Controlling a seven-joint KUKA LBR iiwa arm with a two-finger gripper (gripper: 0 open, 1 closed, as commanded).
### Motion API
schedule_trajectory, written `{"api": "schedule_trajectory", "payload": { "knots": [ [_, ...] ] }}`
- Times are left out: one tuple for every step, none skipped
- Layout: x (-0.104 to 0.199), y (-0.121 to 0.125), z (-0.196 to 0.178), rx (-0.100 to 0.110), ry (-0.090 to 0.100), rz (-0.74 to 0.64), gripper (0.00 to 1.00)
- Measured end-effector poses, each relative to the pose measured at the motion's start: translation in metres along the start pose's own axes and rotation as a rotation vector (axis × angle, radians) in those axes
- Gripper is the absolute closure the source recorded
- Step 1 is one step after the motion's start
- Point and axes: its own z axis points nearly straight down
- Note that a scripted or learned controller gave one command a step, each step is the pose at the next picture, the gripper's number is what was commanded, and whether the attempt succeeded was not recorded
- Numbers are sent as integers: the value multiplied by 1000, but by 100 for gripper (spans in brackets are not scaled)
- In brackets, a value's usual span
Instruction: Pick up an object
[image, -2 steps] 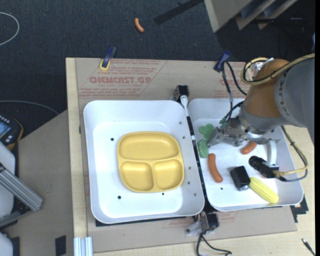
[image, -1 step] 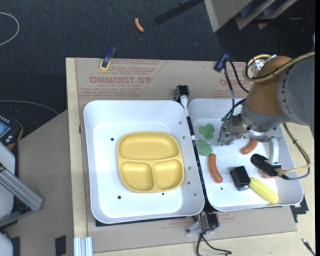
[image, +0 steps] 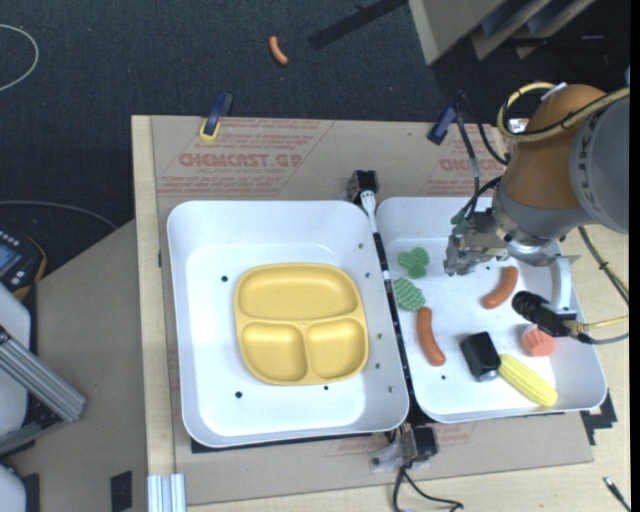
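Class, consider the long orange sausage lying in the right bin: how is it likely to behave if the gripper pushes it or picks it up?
The sausage looks round and slim, so a sideways push would probably roll it. Its glossy skin suggests that it may slip between fingers. It looks like a light plastic toy, so lifting it should be easy. The gripper hovers further back in the bin.

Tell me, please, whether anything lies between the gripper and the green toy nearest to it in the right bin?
Nothing visible does. The gripper hangs over bare white floor of the right bin, and the green toy lies just to its left in the picture, with no other item between them.
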Motion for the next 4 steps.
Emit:
{"api": "schedule_trajectory", "payload": {
  "knots": [
    [1,-5,-61,-2,-1,0,100],
    [1,-4,-86,0,0,0,100],
    [49,-21,-84,9,4,-4,100],
    [103,-21,-95,4,4,-6,100]
  ]
}}
